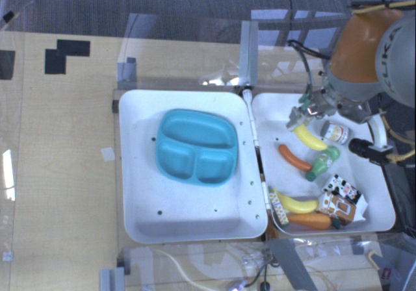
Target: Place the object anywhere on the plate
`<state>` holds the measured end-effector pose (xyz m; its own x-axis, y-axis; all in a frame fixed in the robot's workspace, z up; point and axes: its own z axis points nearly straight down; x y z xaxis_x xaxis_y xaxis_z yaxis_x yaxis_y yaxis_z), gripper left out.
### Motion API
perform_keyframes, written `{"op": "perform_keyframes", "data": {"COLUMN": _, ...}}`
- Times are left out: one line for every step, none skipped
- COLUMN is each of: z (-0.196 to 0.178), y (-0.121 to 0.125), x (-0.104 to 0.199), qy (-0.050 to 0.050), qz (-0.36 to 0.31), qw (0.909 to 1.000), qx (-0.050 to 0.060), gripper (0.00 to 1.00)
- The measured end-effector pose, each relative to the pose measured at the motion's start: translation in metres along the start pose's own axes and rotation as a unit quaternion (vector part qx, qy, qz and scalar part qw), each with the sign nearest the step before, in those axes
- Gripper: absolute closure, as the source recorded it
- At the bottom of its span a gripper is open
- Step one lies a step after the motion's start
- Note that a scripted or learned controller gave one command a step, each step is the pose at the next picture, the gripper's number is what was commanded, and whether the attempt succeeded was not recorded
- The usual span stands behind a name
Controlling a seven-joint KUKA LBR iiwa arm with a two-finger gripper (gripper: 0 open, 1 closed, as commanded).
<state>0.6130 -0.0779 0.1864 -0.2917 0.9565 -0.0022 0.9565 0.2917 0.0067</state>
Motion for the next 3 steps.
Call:
{"op": "perform_keyframes", "data": {"z": 0.001, "y": 0.016, "x": 0.071, "qy": 0.001, "qz": 0.027, "qw": 0.9996, "qx": 0.002, "gripper": 1.00}}
{"op": "perform_keyframes", "data": {"z": 0.000, "y": 0.040, "x": 0.155, "qy": 0.001, "qz": 0.002, "qw": 1.0000, "qx": 0.001, "gripper": 1.00}}
{"op": "perform_keyframes", "data": {"z": 0.000, "y": 0.040, "x": 0.155, "qy": 0.001, "qz": 0.002, "qw": 1.0000, "qx": 0.001, "gripper": 0.00}}
